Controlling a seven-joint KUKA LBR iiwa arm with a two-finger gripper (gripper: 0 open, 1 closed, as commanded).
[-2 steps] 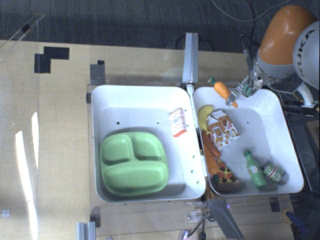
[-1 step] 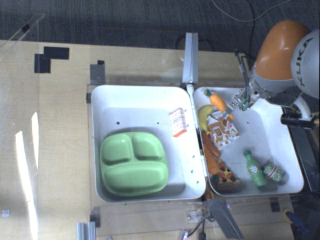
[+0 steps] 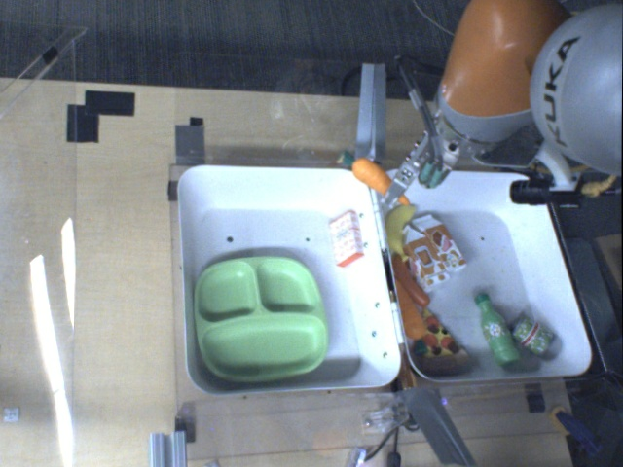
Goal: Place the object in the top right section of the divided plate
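A small orange carrot [image 3: 370, 173] with a green tip hangs over the rim between the two bins, near their far edge. My gripper [image 3: 392, 189] reaches in from the right and is shut on the carrot's right end. The green divided plate [image 3: 261, 317] lies in the left bin [image 3: 209, 197], towards the front left. Its top right section [image 3: 292, 285] has nothing in it. The carrot is well behind and to the right of the plate.
A small red-and-white packet [image 3: 346, 238] lies in the left bin between carrot and plate. The right bin [image 3: 545, 261] holds a banana [image 3: 397, 225], a patterned box [image 3: 434, 251], a sausage [image 3: 409, 288], a green bottle [image 3: 496, 329] and a can [image 3: 533, 336].
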